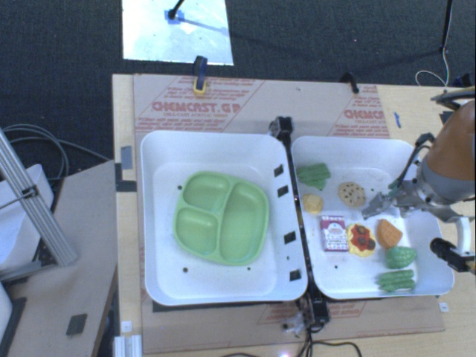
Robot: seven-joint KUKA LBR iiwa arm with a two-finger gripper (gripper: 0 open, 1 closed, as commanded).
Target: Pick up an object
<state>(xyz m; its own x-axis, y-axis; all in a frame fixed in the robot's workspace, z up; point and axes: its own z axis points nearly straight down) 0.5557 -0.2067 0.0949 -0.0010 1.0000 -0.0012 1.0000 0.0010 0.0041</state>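
Observation:
The right bin (372, 149) holds several toy foods: a leafy green piece (313, 174), a small yellow piece (313, 202), a brown cookie (352, 193), a red-and-white packet (334, 233), a yellow slice with red topping (361, 239), an orange piece (388, 233), a green broccoli-like piece (401, 257) and a green pod (396, 280). My gripper (378, 205) reaches in from the right. It hangs low just right of the cookie, above the yellow slice and the orange piece. I see nothing held in it.
The left bin (160, 155) carries a light green divided plate (222, 217). A black hinge strip (291, 199) separates the two bins. The arm's grey body (446, 177) covers the right bin's right edge. Cables lie at the bench's front edge.

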